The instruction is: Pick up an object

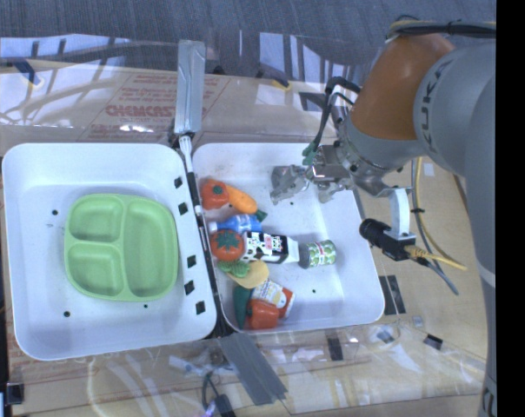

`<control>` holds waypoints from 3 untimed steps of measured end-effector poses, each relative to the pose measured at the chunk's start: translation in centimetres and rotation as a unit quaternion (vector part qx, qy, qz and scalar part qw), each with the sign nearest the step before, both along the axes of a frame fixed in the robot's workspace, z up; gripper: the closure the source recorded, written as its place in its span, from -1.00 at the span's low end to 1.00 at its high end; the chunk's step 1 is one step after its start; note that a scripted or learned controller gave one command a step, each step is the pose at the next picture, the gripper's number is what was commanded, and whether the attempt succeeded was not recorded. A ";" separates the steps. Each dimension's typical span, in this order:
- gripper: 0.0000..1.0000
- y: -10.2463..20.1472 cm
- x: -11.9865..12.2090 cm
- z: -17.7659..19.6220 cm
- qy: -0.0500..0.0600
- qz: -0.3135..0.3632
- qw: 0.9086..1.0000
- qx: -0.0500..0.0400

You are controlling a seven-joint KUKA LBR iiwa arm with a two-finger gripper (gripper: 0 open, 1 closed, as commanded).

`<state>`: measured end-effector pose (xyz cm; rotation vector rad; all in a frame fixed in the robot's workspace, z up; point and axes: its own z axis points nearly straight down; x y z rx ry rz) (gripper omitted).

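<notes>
Two white bins are seen side by side on the bench. In the left bin (28,233) a green divided plate (121,247) is laid flat, near the bin's centre. The right bin (354,268) holds a cluster of small objects along its side toward nine o'clock.

The arm (436,85) is reached in from three o'clock, its orange band (397,81) shown above the wrist. The gripper (289,183) is placed over the upper part of the right bin, toward twelve o'clock from the cluster. Whether its fingers are open or closed cannot be told, as their tips are blurred against the white floor. Nothing is seen between them.

At the cluster's twelve o'clock end a carrot (226,195) is laid, orange with a green tip pointing toward four o'clock. Just below it a blue item (236,224) is seen, partly hidden. A tomato (227,245) is set touching a small bottle (289,250) with a black-and-white label; the bottle lies on its side, its green cap toward three o'clock. Toward six o'clock a yellow piece (249,274) is found, and below it a red and green carton (264,305) rests against the bin's lower wall.

The carrot is the object nearest the gripper, at about its eight o'clock, apart from it.
</notes>
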<state>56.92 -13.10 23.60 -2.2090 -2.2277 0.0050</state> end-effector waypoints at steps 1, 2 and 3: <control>-1.00 -0.4 -5.0 -2.2 0.001 -0.129 0.992 0.000; -1.00 2.6 2.8 -14.5 -0.001 0.007 1.000 0.000; -1.00 3.4 7.8 -14.4 0.000 0.000 1.000 0.000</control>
